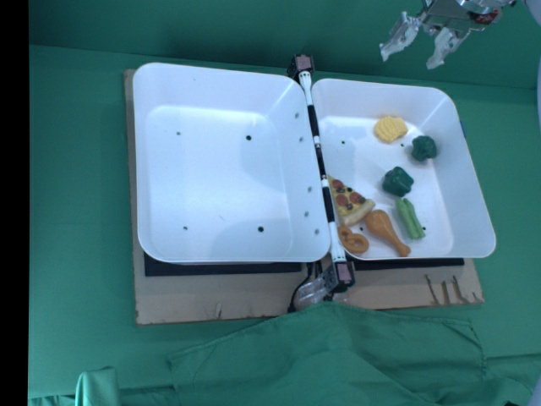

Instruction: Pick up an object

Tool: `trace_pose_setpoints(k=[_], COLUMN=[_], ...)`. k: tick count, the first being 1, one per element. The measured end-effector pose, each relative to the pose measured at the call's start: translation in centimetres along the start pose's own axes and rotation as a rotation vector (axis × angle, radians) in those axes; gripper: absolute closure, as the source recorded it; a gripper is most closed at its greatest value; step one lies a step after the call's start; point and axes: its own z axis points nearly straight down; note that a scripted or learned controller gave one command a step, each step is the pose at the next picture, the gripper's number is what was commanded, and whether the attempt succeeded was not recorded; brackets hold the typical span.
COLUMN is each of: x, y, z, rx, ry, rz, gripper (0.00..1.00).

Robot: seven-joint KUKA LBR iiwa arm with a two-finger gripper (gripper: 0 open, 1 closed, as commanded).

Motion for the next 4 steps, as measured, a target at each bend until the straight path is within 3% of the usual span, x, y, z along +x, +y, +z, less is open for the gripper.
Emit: trace_pose_setpoints(k=[1,4], x=[0.0,-0.3], y=[0.0,-1.1], z=[0.0,17.0], rx=[0.0,0.003], ry=[0.0,-0.001], rz=[0.0,0.001], gripper=[0.0,0.0])
